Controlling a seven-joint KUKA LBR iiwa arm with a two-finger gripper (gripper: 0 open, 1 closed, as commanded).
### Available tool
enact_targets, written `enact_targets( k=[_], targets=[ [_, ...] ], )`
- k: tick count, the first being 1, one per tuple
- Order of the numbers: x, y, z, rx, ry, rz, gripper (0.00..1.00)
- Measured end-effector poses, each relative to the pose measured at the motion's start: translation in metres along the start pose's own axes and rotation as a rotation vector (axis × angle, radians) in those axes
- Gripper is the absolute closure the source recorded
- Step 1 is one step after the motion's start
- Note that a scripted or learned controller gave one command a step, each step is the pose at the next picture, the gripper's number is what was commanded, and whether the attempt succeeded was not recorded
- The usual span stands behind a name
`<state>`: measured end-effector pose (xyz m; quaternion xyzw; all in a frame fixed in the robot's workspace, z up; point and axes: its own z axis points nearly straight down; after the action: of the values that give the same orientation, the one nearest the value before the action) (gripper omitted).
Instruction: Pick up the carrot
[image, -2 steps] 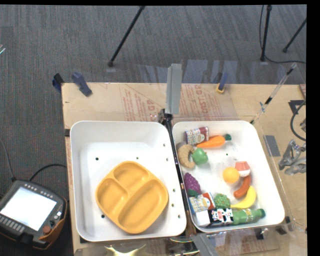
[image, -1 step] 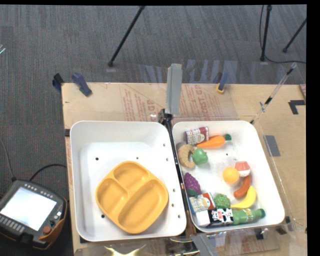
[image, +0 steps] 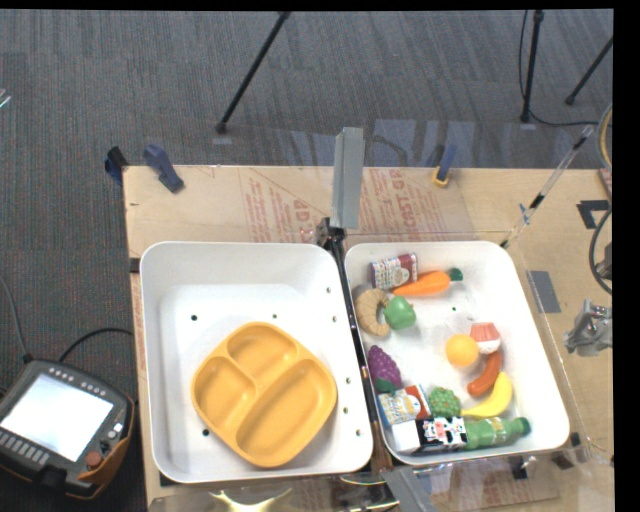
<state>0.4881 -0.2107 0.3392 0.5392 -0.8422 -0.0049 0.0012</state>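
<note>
Hand (image: 588, 332) sits at the tabletop's right edge, grip unreadable; carrot (image: 424, 284) lies crosswise, green top pointing right.

The hand (image: 588, 332) is showing as a small grey metal assembly with pale, shiny highlights. Its screws and markings are appearing too small to resolve.

Lab: tripod legs (image: 252, 70), teach pendant (image: 62, 428).
</note>
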Motion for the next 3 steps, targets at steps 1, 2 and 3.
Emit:
enact_targets(
  k=[1, 2, 3],
  targets=[
    [-0.01, -0.021, -0.142, 0.015, 0.0, -0.14, 1.0],
    [0.005, 0.011, -0.036, 0.002, 0.0, -0.326, 1.0],
    [-0.007, -0.013, -0.147, 0.013, 0.002, -0.539, 1.0]
  ],
)
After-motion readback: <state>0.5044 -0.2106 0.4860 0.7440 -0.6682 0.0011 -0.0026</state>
